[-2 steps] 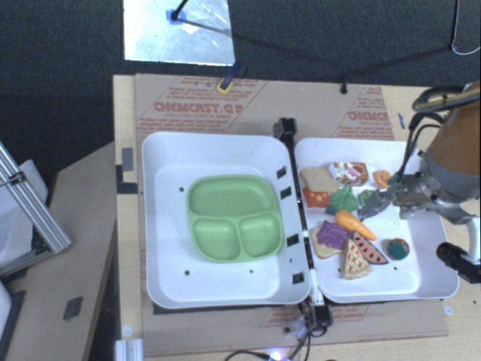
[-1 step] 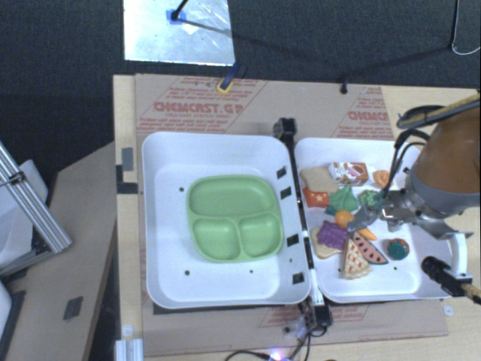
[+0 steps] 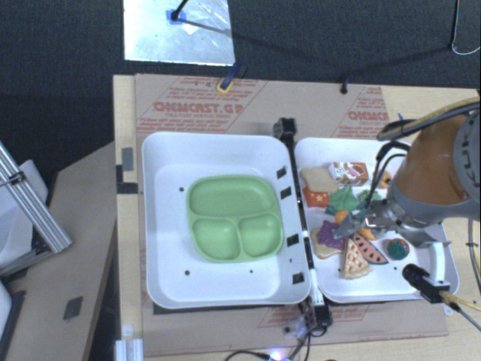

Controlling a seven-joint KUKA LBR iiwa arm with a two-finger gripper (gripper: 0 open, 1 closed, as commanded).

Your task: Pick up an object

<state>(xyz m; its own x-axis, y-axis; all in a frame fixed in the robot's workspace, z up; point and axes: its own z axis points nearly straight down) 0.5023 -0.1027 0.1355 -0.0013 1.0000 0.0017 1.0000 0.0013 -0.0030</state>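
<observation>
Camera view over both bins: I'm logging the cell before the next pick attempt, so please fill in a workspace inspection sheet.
Surface: left bin and right bin, both white, side by side on printed cardboard.
Job's things: toy food heaped in the right bin, including a pizza slice, purple piece, green leafy piece and bread slice.
Clutter: green divided plate in the left bin.
Grippers: gripper low over the toy food; no grasp can be made out.
Cables: thin cable at top right; wires at the bench's front edge.
Surroundings: silvery sheet on dark floor; metal frame at left.
</observation>
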